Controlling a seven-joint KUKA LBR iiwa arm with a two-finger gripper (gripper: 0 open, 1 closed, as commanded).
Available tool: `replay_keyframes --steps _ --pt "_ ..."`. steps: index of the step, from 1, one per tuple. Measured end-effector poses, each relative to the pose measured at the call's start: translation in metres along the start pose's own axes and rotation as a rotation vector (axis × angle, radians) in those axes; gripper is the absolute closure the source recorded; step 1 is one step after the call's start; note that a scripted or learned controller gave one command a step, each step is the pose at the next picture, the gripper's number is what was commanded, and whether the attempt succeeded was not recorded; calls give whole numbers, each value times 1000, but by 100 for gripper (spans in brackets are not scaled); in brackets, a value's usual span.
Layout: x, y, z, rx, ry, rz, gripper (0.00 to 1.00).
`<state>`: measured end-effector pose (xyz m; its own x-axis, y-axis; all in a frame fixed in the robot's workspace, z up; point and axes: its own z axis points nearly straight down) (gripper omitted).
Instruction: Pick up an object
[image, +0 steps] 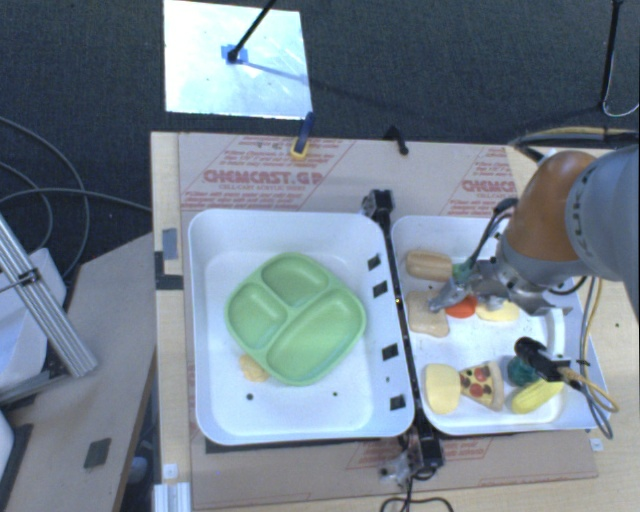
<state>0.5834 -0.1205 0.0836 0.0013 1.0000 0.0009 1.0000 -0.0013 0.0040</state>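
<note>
We log the gripper (447, 298) low in the right bin (420, 232), its tip among the toy foods beside the red piece (461, 309) and above the tan flat piece (428, 323). How wide it stands, or whether it has anything, we cannot tell (the wrist covers it).

To grip well, we judge it should settle on one item and come straight down, since the bread roll (429, 265) and the pale yellow piece (498, 313) crowd close.

Nearby: pizza slice (481, 384), yellow lump (441, 388), banana (535, 396). The left bin (215, 225) holds a green divided plate (296, 318).
</note>
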Motion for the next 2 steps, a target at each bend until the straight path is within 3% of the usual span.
replay_keyframes --steps 1,2 --pt "-1 6 -16 -9 -3 -2 100" --pt "71 51 -106 -8 0 -13 100"
